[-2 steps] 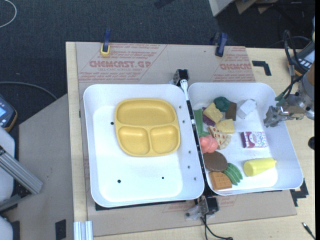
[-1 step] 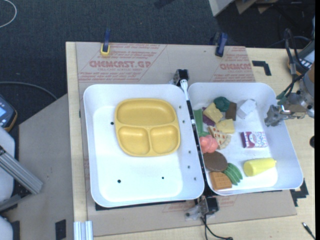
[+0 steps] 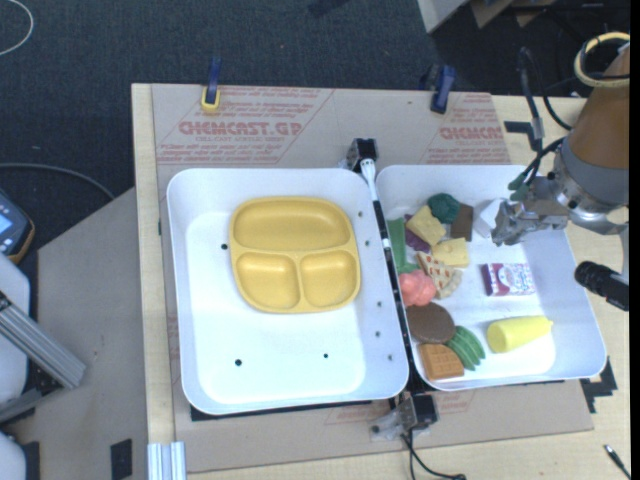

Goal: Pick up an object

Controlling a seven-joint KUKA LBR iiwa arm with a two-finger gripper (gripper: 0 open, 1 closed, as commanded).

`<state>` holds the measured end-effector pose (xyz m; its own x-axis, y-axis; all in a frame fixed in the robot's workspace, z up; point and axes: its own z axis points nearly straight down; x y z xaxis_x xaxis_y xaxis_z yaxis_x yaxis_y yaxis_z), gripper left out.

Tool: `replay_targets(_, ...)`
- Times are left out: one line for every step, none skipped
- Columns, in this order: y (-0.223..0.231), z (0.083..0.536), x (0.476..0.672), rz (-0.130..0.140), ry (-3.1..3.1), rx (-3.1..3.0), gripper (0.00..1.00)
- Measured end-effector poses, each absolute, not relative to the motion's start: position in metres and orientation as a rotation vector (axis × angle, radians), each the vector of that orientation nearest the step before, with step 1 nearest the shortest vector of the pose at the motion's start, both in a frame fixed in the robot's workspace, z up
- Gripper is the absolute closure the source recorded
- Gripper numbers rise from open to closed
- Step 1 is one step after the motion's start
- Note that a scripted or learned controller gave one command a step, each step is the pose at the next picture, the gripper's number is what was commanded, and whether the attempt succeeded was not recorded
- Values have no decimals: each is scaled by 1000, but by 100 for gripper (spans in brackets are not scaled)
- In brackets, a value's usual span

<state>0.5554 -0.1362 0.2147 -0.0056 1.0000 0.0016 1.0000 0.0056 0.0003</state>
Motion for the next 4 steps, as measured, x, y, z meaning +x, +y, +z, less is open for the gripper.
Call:
replay_targets(-94,211,572,-3,-2229,-2217,100)
replay_targets(-49,222,597,-6,-2230,-2217,100)
replay_targets(7,230,617,-6,-2230,-2217,100)
replay_targets(32,218,613,4,-2223,-2216,100)
